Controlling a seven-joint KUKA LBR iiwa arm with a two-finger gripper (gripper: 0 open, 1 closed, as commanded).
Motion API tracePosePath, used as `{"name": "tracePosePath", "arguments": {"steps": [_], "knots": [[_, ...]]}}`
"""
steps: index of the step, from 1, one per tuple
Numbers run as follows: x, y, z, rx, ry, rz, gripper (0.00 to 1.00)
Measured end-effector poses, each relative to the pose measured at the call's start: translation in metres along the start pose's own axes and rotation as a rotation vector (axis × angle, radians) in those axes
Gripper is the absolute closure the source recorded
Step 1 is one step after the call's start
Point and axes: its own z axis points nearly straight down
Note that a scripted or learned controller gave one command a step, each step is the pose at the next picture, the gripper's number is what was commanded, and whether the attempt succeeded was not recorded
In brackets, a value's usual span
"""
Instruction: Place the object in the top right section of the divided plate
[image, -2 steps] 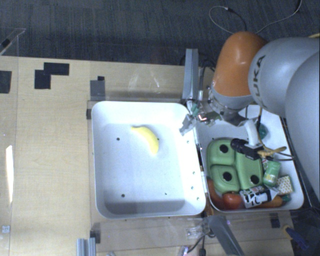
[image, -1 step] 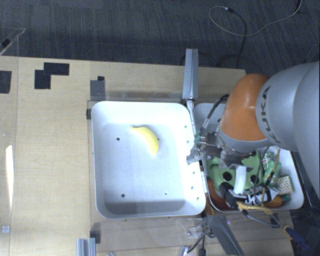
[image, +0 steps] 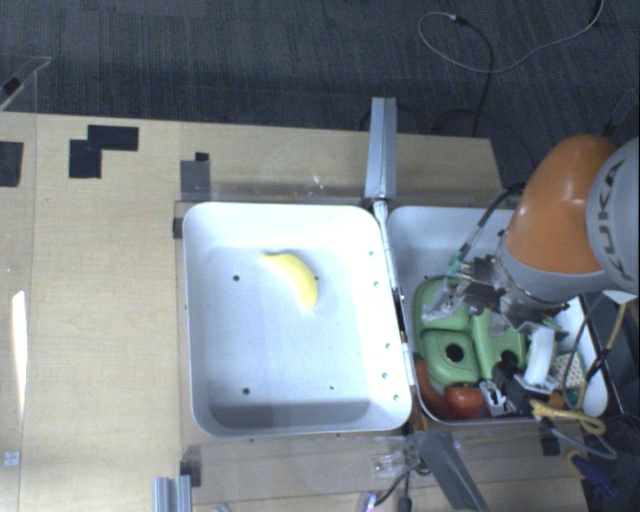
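Note:
A yellow banana lies in the upper middle of the left bin. The green divided plate rests in the right bin, with a dark round spot near its middle. My gripper hangs over the plate's upper part, below the grey wrist and orange band. The arm covers the plate's right side and top right section. A red rounded object sits against the plate's lower edge at the front of the right bin.
A metal divider bar runs between the two bins at the back. A white object and a yellow item lie at the right bin's front right, under the arm. Cables trail off beyond the bench's back edge.

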Motion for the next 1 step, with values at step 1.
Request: {"name": "tracePosePath", "arguments": {"steps": [1], "knots": [[0.0001, -0.0001, 0.0001, 0.0, 0.0, 0.0, 0.0]]}}
